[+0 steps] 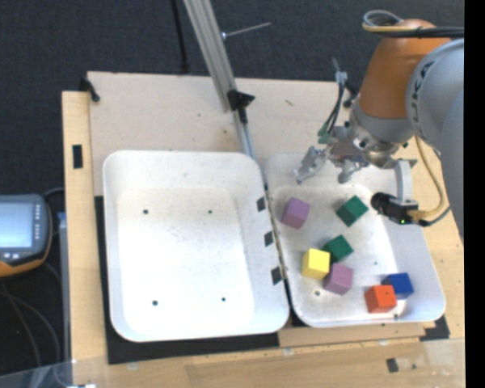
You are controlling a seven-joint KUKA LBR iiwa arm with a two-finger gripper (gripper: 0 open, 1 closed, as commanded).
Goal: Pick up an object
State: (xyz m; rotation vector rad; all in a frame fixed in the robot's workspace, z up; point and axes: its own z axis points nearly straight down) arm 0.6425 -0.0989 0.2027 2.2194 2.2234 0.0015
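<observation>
The right bin [420,253] holds several small cubes. A purple cube [296,212] and a green cube [352,210] lie nearest its far end. Further forward are a second green cube [337,247], a yellow cube [315,263] and a second purple cube [339,278]. A red cube [380,297] and a blue cube [399,284] sit at the front right corner. My gripper [327,168] hangs over the bin's far edge, above and behind the purple and green cubes. It is open, with nothing between its fingers.
The left bin [117,217] sits beside the right one, their rims touching. A slanted aluminium mast [214,47] rises behind the bins, ending in a black clamp [240,101]. A black cable connector [392,207] hangs off the wrist over the right bin.
</observation>
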